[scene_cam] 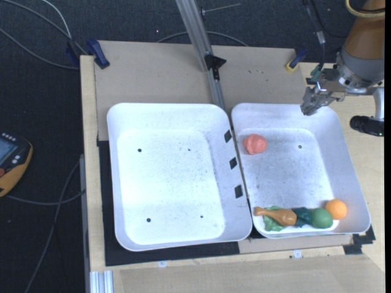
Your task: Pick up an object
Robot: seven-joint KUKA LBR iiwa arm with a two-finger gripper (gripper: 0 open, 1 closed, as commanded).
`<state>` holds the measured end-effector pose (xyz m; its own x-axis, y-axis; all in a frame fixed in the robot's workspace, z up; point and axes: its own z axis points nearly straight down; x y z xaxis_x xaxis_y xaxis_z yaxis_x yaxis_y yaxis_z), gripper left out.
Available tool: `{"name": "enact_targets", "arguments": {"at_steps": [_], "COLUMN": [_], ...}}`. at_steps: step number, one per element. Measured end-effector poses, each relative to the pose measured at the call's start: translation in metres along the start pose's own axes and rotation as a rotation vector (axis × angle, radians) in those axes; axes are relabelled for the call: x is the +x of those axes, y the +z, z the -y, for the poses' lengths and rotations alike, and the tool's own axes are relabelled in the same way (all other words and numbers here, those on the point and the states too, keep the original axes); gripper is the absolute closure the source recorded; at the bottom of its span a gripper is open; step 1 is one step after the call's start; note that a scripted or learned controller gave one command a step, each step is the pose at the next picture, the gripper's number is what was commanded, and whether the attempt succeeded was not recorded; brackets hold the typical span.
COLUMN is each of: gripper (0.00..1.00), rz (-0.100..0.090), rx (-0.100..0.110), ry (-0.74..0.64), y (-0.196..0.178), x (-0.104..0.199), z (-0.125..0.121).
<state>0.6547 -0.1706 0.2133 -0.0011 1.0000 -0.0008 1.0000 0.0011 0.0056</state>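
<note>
Above the far rim of the right bin (pixel 342 133), seen from the overhead camera, the gripper (pixel 310 107) hangs with nothing visible between its fingers; whether they are parted or closed cannot be told. Inside this bin, a pink lump (pixel 255 143) lies near the far left corner. Along the near wall lie a brown drumstick-shaped toy (pixel 276 213), a green object (pixel 321 218) and an orange ball (pixel 336 209). The left bin (pixel 122 121) adjoins it.

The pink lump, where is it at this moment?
The pink lump lies in the right bin, near its far left corner, apart from the toys along the near wall.
</note>
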Motion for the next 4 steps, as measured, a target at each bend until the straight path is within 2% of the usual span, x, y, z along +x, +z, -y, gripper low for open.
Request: {"name": "enact_targets", "arguments": {"at_steps": [1,2,3,4], "gripper": [1.00,1.00,1.00,1.00], "rz": [0.000,-0.001,-0.002,-0.002], "rx": [0.002,0.004,0.005,0.005], "ry": [0.001,-0.002,-0.004,-0.003], "y": [-0.031,-0.038,-0.039,-0.040], "x": [0.000,0.045,0.104,0.149], "z": [-0.001,0.008,0.024,0.028]}}
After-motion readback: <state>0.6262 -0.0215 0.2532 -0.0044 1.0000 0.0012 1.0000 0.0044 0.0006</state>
